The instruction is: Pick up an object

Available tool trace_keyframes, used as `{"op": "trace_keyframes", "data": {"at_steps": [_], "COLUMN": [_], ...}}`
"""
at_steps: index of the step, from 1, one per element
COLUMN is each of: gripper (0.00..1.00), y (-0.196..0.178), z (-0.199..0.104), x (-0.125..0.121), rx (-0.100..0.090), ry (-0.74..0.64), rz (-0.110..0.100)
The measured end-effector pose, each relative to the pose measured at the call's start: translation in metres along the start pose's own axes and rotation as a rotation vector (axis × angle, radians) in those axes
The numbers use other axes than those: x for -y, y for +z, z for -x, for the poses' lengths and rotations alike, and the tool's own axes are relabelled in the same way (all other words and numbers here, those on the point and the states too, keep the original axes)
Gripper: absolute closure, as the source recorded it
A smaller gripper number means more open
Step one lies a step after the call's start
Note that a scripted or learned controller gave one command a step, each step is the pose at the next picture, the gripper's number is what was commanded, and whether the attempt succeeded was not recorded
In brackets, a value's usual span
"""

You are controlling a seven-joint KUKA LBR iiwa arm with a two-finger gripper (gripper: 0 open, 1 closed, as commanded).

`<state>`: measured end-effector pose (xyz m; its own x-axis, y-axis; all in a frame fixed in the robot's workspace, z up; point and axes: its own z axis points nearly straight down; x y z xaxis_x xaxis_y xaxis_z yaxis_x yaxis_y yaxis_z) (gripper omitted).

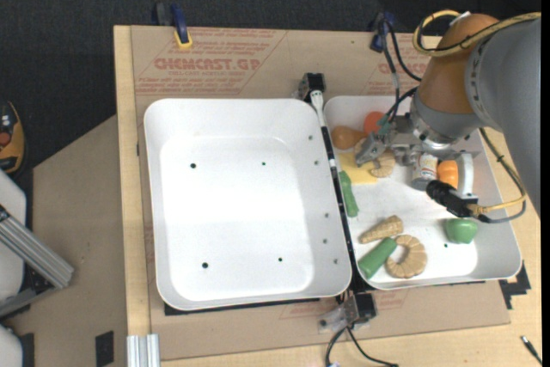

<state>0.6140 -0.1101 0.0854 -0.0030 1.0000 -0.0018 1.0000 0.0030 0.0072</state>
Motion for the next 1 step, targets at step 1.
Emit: {"op": "trace_keyframes", "data": {"at_steps": [1], "gripper": [0.00], "y": [0.0060], "z": [-0.0043], "x": [-0.0457], "rx": [-0.004], "ry": [0.010], "rz": [-0.044]}}
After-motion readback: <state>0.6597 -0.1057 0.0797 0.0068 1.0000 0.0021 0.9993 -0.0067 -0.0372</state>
